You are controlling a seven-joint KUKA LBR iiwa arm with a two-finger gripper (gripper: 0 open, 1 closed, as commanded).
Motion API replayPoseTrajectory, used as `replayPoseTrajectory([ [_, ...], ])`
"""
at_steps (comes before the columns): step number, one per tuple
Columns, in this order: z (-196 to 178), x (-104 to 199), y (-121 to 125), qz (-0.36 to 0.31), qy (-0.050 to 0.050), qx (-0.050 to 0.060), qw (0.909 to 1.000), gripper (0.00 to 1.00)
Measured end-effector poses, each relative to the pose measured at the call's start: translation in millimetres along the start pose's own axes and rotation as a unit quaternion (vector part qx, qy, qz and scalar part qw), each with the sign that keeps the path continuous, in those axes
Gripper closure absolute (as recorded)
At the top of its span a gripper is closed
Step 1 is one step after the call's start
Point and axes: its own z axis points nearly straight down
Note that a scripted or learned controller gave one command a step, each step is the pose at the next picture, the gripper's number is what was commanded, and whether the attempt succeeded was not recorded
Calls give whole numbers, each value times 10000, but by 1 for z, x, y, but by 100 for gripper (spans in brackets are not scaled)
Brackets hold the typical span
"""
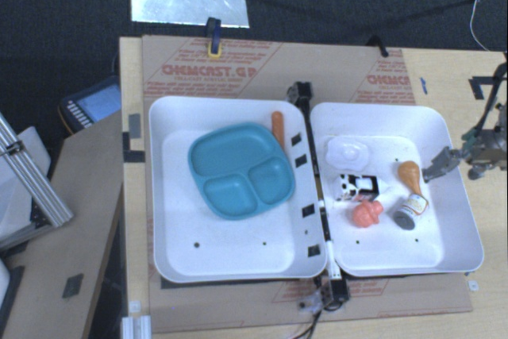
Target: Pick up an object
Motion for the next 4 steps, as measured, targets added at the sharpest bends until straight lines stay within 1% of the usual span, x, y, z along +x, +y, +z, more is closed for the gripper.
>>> replayPoseTrajectory([
  [1,-5,1,2,-17,-11,-47,10000,0],
  [2,49,6,11,-11,-3,-27,10000,0],
  [3,112,5,11,-4,-1,-20,10000,0],
  [4,152,3,16,-4,-23,-59,10000,0],
])
